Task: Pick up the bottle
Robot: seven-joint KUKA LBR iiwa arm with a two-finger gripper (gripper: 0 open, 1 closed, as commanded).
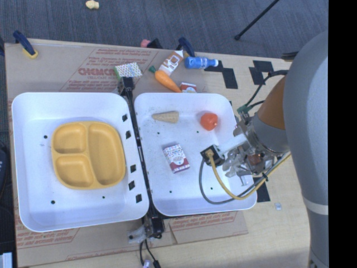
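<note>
Currently | claw (233, 163) above right bin (167, 191), open or closed: cannot tell | blue bottle (196, 63) lying on worktop (279, 228), probably light, rigid, slippery | grasp across mid-body

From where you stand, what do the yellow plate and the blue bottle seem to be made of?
Yellow plate: likely moulded plastic, matt, with even colour and soft rounded dividers. Blue bottle: probably plastic, with a slight sheen; too small to be sure.
</note>
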